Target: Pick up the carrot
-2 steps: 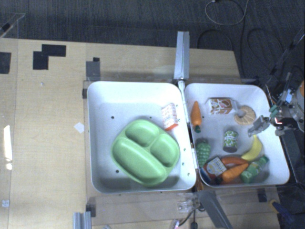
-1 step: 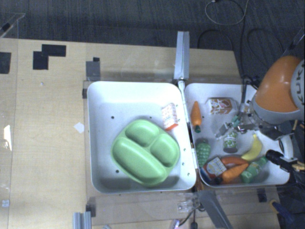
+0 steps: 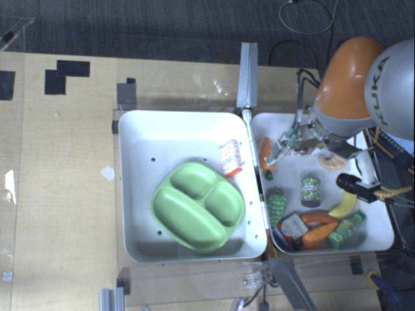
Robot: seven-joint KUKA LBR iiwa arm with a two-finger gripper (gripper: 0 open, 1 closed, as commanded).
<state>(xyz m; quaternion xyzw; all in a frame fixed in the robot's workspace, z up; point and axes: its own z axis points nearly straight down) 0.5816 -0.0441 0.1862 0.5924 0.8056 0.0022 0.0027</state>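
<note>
Tool (image 3: 280,149) over right bin (image 3: 382,238), wooden bench (image 3: 58,173)

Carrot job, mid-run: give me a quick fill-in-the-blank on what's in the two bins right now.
1. The green divided plate lies in the ____ bin.
2. The carrot lies along the right bin's ____ wall.
3. The banana is colored ____.
4. The gripper hangs over the ____ bin.

Missing words: left; left; yellow; right
</note>
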